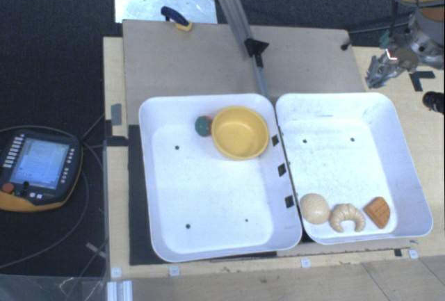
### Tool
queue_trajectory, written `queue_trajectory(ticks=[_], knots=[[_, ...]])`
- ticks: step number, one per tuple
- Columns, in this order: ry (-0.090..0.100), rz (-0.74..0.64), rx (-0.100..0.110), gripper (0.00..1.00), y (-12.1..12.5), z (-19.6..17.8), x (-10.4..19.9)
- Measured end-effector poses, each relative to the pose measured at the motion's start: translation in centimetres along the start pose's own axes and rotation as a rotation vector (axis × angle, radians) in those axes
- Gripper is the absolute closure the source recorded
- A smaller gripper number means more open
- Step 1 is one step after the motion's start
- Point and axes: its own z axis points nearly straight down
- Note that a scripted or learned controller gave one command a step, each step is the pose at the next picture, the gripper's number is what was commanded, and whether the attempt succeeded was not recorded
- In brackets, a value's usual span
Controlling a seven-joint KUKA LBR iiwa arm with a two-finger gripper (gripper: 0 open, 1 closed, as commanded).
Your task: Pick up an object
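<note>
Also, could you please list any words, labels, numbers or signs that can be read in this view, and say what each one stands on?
None can be read.
Teach pendant: its lit screen shows content, too small and blurred to read.
Left bin, right bin, yellow bowl, the three bread-like items: no printing visible.

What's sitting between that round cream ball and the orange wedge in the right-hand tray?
In the camera view, a pale curved croissant-shaped pastry lies between the round cream ball and the orange wedge.

Robot lab: teach pendant [38,169] on dark carpet, white bins [208,237] (two, side by side).
</note>
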Motion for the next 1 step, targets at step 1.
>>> queue_trajectory(ticks=[1], knots=[[0.001,0.000,0.005,1.00,0.03,0.30,0.01]])
